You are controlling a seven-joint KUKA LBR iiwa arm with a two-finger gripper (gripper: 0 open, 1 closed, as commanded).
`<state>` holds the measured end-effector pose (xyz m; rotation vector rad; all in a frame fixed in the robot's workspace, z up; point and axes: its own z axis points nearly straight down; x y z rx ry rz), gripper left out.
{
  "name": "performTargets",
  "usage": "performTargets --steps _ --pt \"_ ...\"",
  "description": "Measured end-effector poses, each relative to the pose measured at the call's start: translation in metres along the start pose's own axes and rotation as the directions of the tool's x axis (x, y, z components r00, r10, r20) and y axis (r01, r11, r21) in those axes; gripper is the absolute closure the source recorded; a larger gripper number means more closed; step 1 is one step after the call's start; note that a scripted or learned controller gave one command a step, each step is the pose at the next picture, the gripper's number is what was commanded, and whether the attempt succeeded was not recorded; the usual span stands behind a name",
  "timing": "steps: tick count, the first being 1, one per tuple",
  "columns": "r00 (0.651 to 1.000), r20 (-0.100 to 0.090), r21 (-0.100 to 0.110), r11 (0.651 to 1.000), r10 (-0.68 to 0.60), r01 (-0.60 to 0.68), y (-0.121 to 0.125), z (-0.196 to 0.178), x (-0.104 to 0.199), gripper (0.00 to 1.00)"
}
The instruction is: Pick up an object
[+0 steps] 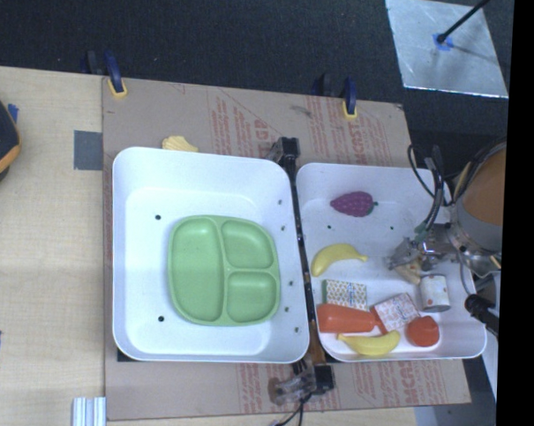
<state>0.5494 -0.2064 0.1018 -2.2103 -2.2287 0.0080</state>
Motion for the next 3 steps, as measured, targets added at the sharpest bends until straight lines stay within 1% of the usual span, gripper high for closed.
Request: performTargets --steps 1,2,3 --pt "1.000 -0.002 -0.003 1.000 0.003 -0.003 0.063 -0.032 0.046 1.00" --pt "1.000 -0.003 -0.004 1.000 0.003 -0.003 0.070 -0.096 0.134 1.00" --pt "1.000 -0.002 -0.003 1.000 0.003 -0.003 0.045 -0.138 0.187 1.00"
